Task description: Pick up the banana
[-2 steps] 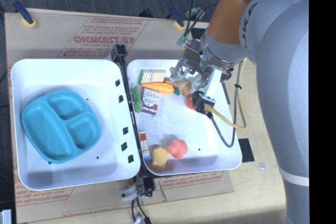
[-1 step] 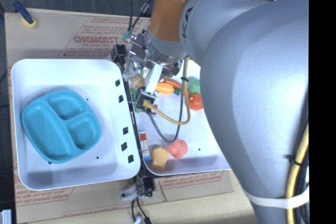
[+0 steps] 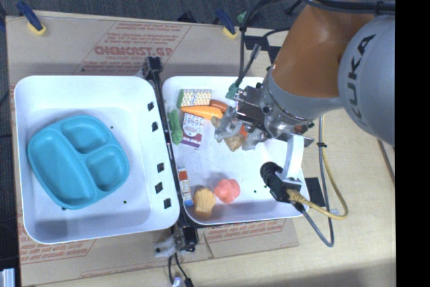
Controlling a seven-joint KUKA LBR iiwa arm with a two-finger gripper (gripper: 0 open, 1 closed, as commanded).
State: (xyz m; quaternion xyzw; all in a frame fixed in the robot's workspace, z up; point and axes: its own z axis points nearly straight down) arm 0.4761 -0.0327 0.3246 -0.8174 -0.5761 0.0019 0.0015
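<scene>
Grey arm with orange band [image 3: 322, 57] reaches in over the right white shallow bin [image 3: 269, 208]; its two-finger gripper [image 3: 234, 134] sits low near the bin's middle, something tan at its tip, too blurred to identify. Inside that bin: orange carrot-shaped piece [image 3: 201, 111] and small printed box [image 3: 193, 129] at the far-left part, pink rounded item [image 3: 227, 189] and yellow-tan chunk [image 3: 204, 200] by the near edge. Left of that bin, the other white bin [image 3: 40, 94] holds a light-blue plastic divided tray [image 3: 77, 159].

Turquoise tray [image 3: 77, 161], white bins [image 3: 40, 94], pink toy [image 3: 227, 189], orange carrot [image 3: 201, 112].
</scene>
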